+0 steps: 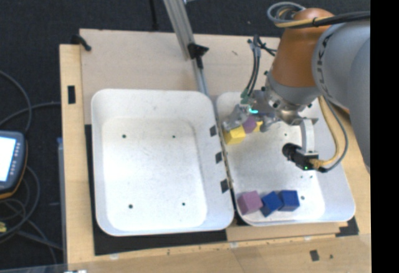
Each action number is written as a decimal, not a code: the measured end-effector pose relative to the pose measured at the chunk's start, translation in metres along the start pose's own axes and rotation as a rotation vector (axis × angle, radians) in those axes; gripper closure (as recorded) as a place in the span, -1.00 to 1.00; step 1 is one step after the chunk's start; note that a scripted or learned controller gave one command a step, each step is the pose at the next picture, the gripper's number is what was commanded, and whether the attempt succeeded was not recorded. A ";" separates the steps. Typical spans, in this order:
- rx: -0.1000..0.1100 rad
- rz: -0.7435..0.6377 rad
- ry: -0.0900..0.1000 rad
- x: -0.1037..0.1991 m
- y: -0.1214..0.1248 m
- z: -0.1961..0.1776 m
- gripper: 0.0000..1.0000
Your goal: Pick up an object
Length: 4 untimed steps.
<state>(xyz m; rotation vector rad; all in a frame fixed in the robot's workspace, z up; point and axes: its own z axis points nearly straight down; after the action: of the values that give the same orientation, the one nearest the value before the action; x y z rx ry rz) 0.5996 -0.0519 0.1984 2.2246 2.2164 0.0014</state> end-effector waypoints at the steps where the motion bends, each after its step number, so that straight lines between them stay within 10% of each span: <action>1: 0.001 0.001 -0.002 -0.057 -0.012 0.104 -1.00; 2: 0.036 -0.003 0.000 -0.046 0.054 0.102 -1.00; 3: 0.032 -0.003 -0.002 -0.049 0.053 0.091 1.00; 4: 0.034 -0.007 -0.001 -0.048 0.053 0.091 -1.00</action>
<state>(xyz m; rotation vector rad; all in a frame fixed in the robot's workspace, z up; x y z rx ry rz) 0.6524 -0.1003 0.1072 2.2327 2.2401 -0.0377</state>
